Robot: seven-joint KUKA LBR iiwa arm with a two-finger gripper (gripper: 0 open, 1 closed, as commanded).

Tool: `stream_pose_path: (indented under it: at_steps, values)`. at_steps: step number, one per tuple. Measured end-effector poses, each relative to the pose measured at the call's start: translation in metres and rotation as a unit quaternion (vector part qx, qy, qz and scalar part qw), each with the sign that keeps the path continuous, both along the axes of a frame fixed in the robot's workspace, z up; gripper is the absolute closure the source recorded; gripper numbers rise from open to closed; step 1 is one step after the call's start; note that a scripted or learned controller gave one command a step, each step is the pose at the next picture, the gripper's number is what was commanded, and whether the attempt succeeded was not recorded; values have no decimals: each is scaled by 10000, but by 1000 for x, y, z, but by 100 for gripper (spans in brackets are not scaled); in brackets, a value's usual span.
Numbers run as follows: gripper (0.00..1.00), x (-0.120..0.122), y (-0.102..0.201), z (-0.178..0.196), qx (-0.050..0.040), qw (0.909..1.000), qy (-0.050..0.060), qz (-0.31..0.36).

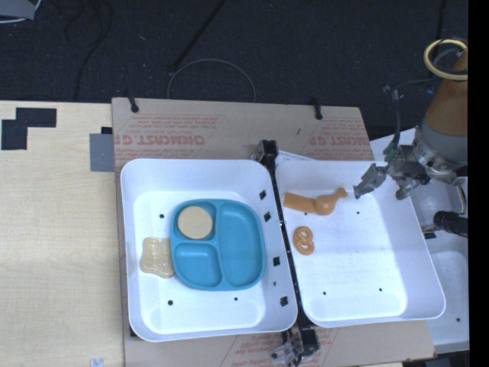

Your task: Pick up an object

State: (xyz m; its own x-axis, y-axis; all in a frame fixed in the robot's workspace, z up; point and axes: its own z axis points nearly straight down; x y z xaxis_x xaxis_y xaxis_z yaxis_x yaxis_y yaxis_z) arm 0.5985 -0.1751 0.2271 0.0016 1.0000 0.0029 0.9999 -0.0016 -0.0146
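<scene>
Two white bins sit side by side: the left bin [145, 304] is mostly filled by a blue divided tray [229, 254] with a round tan cookie [194, 222] in one compartment and a pale cracker-looking piece [157, 257] touching its left edge. The right bin [382, 297] is way roomier, just a tan spoon-shaped toy [315, 202] near the top and a small orange pretzel [303, 240] just below it. The gripper [386, 179] hangs over the upper right rim, fingers spread apart, gripping nothing.
</scene>
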Motion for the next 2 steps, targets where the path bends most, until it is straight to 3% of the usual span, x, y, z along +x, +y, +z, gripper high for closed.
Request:
stream_pose_path:
  at_steps: [1,2]
  values:
    - [0,2,0,7,-10,10000,-59,9]
    - [0,-6,9,-46,-4,10000,-35,9]
